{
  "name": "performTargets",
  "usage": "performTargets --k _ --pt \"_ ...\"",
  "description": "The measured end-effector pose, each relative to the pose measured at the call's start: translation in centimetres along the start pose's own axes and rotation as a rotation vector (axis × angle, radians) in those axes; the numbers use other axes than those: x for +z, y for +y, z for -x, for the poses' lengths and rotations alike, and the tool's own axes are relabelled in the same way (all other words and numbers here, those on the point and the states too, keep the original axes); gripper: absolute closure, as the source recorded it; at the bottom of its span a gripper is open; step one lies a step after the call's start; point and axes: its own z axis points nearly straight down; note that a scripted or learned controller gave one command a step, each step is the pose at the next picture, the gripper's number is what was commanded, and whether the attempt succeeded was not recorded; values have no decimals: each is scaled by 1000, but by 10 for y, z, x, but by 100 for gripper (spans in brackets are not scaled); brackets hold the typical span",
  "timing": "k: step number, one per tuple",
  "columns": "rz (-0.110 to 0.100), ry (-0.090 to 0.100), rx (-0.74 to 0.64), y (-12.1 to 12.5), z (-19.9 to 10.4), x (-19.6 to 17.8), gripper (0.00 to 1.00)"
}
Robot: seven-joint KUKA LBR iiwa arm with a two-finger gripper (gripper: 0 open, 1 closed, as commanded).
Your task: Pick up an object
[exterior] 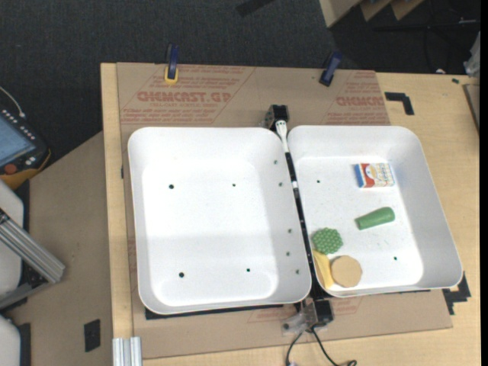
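Four small objects lie in the right-hand shallow white bin (427, 204): a blue-and-red printed carton (374, 174), a green cylindrical piece (375, 219), a green knobbly ball (327, 240) and a round tan disc (346, 271) resting on a yellow slab (323, 271). The ball, disc and slab crowd the near-left wall, where fingers could strike the rim or take two at once. The carton and cylinder have room around them. The gripper's state cannot be told.

Red lettering on the brown cardboard sheet (229, 90) under the bins reads roughly "CHEMCAST GP", upside down from this angle. It repeats near the sheet's far right corner. The small red, white and blue carton (374, 174) bears print too small to read.
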Motion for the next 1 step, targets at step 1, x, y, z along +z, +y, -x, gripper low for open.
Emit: performTargets --k 1 --pt "4 -3 -1 1 0 -11 100"
